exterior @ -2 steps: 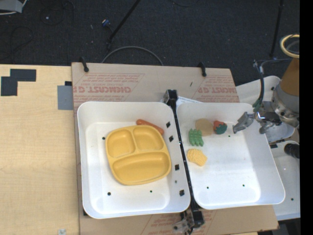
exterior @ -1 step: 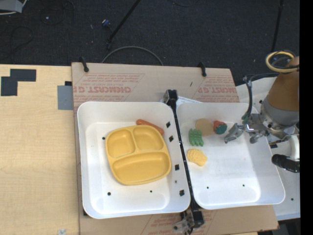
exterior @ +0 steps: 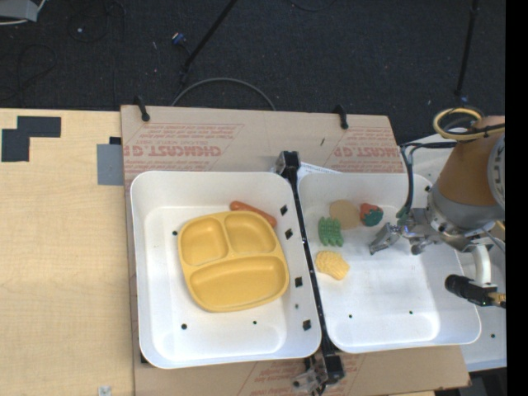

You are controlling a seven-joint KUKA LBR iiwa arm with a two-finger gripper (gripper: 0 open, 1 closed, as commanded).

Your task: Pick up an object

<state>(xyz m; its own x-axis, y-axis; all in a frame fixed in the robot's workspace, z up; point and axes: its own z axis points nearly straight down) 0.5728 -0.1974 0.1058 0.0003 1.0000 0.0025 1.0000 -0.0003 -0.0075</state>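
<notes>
My gripper (exterior: 382,242) hangs low over the right bin (exterior: 396,320), near its right side. It points left towards a small red and teal toy (exterior: 370,214), which lies a short way up and left of it. A tan cookie-like piece (exterior: 346,214) sits beside that toy. Further left are a green ridged toy (exterior: 331,233) and a yellow corn piece (exterior: 332,264). Nothing is visibly touching the gripper.
The left bin (exterior: 157,304) holds a yellow divided plate (exterior: 233,259), with an orange-red sausage-like toy (exterior: 252,211) behind it. A black divider (exterior: 302,254) runs between the bins. The front half of the right bin is bare white floor.
</notes>
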